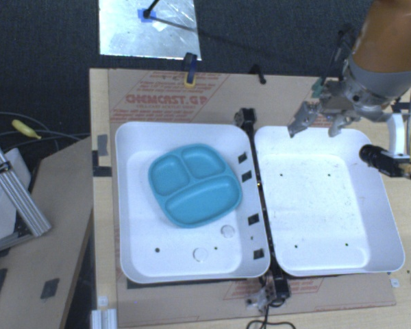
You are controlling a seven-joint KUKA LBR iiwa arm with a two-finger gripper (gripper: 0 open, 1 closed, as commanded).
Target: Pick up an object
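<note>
A blue divided plate (194, 184) lies flat in the left white bin (133, 252), slightly left of the bin's middle. Two small clear discs (227, 231) rest on the bin floor just in front of the plate. My gripper (316, 127) hangs over the far edge of the right white bin (377, 252), well to the right of the plate. Its two fingers (296, 127) are spread apart and open, with nothing between them.
Black clips (248, 177) line the seam between the two bins. A black cylinder (377, 157) juts in at the right bin's right rim. A shiny metal sheet (148, 19) lies beyond the bench, and an aluminium frame (10, 190) stands at the left.
</note>
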